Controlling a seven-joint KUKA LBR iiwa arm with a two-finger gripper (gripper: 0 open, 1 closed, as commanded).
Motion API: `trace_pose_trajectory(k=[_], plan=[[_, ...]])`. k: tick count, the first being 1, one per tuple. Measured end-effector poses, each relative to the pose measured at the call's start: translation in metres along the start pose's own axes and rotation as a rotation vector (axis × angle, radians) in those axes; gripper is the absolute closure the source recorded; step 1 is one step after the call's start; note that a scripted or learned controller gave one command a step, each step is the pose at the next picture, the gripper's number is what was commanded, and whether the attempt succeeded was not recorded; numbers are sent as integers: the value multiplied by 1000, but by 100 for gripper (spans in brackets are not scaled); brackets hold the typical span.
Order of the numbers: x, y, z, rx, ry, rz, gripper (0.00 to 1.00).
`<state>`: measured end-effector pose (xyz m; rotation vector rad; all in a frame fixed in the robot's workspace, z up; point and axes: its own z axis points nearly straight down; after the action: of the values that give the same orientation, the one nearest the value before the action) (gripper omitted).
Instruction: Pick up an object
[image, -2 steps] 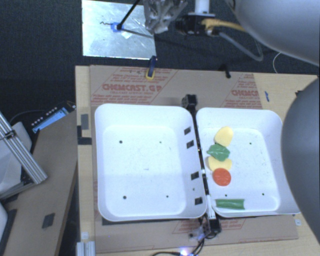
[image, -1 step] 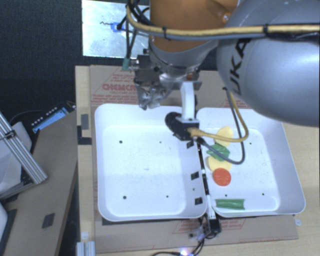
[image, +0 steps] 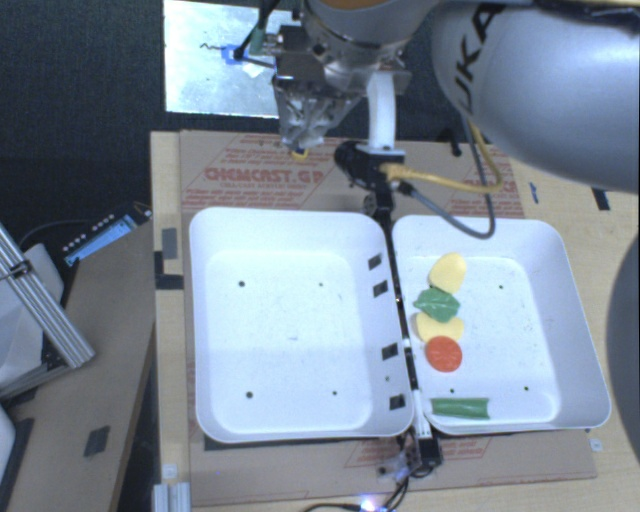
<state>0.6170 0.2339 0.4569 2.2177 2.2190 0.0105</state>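
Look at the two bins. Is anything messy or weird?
Nothing is spilled or broken. The odd bit is the crowding: all the toys sit in the right bin, bunched by its left wall: a yellow piece, a green leaf, a red disc and a green strip.

The cardboard sheet (image: 250, 172) under the bins bears red print reading roughly "CHEMCAST GP". The arm (image: 530, 70) shows the letters "UK".

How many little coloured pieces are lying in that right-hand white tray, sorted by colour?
Yellow: 2, an upper piece and a lower piece
Green: 2, a leaf-like piece and a flat strip
Red-orange: 1, a round piece
Total: 5, all near the left side of the right bin.
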Motion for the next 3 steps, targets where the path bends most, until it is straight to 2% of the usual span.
trace_pose_trajectory(k=[1,2,3], plan=[[0,54,-54,-2,0,0,100],[-91,52,-29,8,-3,7,100],[-6,49,104,18,-2,-10,100]])
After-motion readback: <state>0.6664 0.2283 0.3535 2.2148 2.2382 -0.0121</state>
